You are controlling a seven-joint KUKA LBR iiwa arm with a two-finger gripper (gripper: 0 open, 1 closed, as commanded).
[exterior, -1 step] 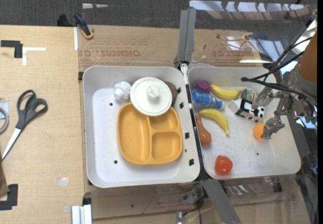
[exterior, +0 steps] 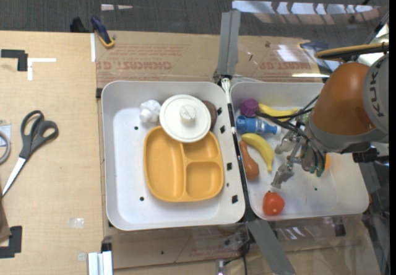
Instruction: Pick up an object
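- Fruit and toys lie loose in the right bin, none of them lifted: a red tomato near the front wall, a yellow banana curving above it, and an orange-brown sausage-shaped piece just left of that banana.
- Further back in the same bin sit a blue bottle-like toy, a purple ball just behind it, and a second banana close to the back wall.
- The jaws hang low over the white floor of the right bin, right of the first banana and above the tomato, apart from both.
- Nothing shows between the jaws; whether they are released or clenched cannot be told from this slant.
- The arm, with its orange band, reaches in from the right over the bin's right half.
- The left bin holds an orange divided tray with three sections.
- A round white lid with a knob rests on the tray's back edge, and a small crumpled white lump lies just left of the lid.
- On the wooden worktop left of the bins lie black-handled scissors.
- A blue-and-yellow clamp sits at the worktop's back edge.
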